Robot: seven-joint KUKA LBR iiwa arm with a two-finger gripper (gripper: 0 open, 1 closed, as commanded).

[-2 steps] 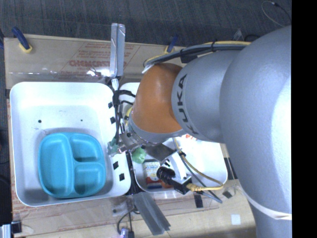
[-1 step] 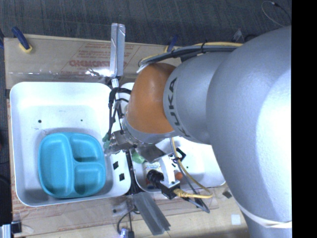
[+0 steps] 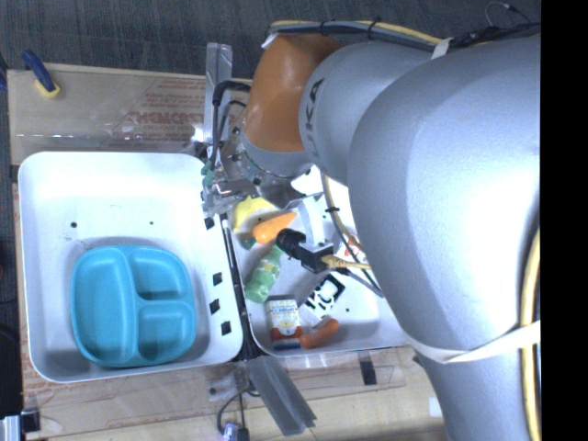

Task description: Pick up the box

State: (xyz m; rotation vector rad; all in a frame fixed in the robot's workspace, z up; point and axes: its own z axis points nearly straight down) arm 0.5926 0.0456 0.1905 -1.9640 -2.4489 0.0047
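Gripper (image 3: 217,189) sits low over the wall between the two bins, at the upper end of the right bin (image 3: 367,333); finger state cannot be told. Box (image 3: 284,318) lies near the right bin's lower edge, just beside a green bottle (image 3: 264,277), well apart from the gripper. Left bin (image 3: 55,191) carries a blue divided tray (image 3: 135,305).

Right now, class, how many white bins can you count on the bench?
2. The left bin holds a blue divided tray. The right bin lies beside it, partly covered by the arm.
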